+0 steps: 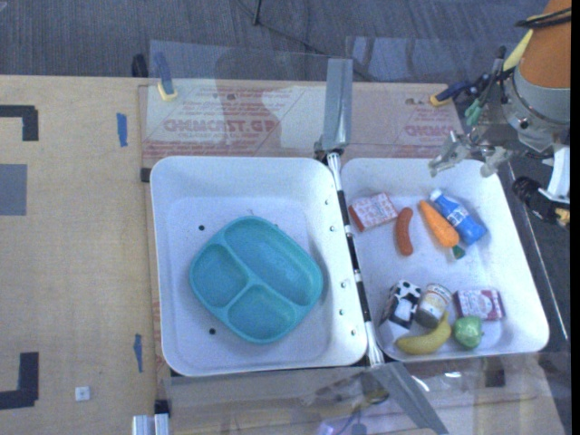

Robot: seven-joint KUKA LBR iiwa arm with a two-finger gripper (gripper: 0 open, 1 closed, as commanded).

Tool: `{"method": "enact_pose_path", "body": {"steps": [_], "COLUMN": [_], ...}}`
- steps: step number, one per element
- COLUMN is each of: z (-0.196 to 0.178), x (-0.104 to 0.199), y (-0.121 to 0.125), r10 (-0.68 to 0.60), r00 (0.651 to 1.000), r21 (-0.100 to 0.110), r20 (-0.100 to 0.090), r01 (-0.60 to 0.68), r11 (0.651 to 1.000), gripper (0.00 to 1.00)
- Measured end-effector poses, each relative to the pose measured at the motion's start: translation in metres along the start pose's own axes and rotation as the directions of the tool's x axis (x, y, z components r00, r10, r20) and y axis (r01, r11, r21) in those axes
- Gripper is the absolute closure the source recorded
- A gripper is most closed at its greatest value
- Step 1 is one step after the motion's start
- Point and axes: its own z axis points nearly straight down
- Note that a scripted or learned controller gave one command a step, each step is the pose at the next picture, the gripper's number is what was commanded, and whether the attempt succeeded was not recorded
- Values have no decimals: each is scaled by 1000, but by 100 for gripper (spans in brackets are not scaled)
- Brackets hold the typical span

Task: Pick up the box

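- While the gripper (471,155) is being held above the far right corner of the right bin (530,270), nothing is being carried between its fingers, which are seen spread apart, so the pick is judged as not yet begun
- the box (373,211), a small red-and-white carton, is lying flat near the far left side of the right bin, well apart from the gripper
- reaching, descending, closing and lifting are all being left to do
- a sausage (403,231) is lying just beside the box on its right, and is being judged the likeliest thing to be caught by a finger
- a carrot (439,224) and a blue tube (459,217) are lying between the gripper and the box, under the path likely to be taken
- a second small pink pack (480,304), a can (435,304), a cow toy (402,303), a banana (425,340) and a green fruit (468,332) are being kept at the near side, clear of the box
- a teal divided plate (256,279) is sitting in the left bin (172,243), out of the way
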Motion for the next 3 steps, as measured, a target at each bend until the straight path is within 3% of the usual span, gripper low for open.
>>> {"method": "enact_pose_path", "body": {"steps": [1,2,3], "z": [182,182,183], "x": [-3,8,35], "y": [-29,-34,42], "r10": [-243,-346,-157], "r00": [970,938,988], "r21": [-8,-6,-4], "r20": [2,4,3], "r01": [243,346,157], "r11": [970,938,988], "gripper": [0,0,0]}}
